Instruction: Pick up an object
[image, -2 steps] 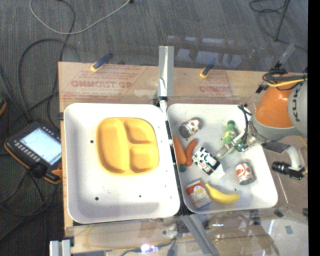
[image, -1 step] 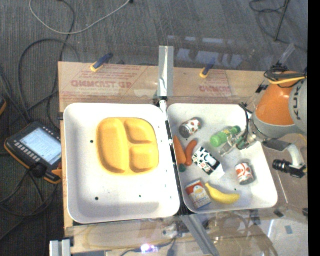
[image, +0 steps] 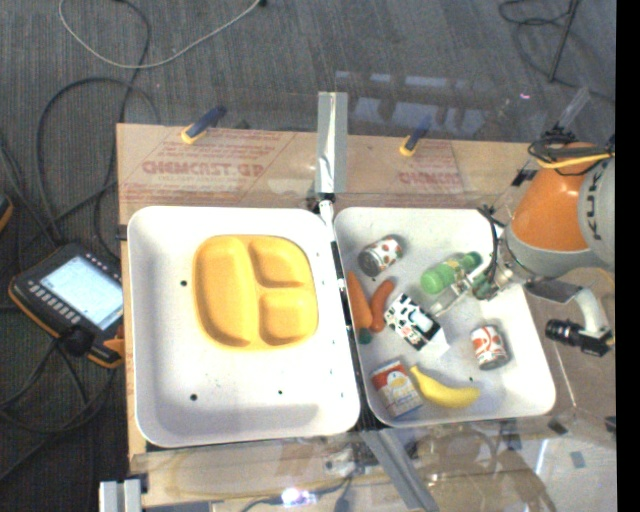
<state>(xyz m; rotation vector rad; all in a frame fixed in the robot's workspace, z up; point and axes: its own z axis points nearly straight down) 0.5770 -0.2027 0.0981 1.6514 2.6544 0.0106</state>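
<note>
While the gripper (image: 478, 286) sits by the right white bin's (image: 520, 395) far-right edge, touching the green plastic bottle (image: 446, 272), can't tell its fingers' state, and free space is mostly front-right.

Glossy yellow plastic tray (image: 258, 290)

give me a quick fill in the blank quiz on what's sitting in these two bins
1. The yellow divided tray lies in the ____ bin as the camera sees it.
2. The banana lies in the right bin, beside a small ____ with a red top.
3. The two carrots lie against the right bin's ____ wall.
4. The bottle near the gripper is coloured ____.

Missing words: left; carton; left; green
</note>
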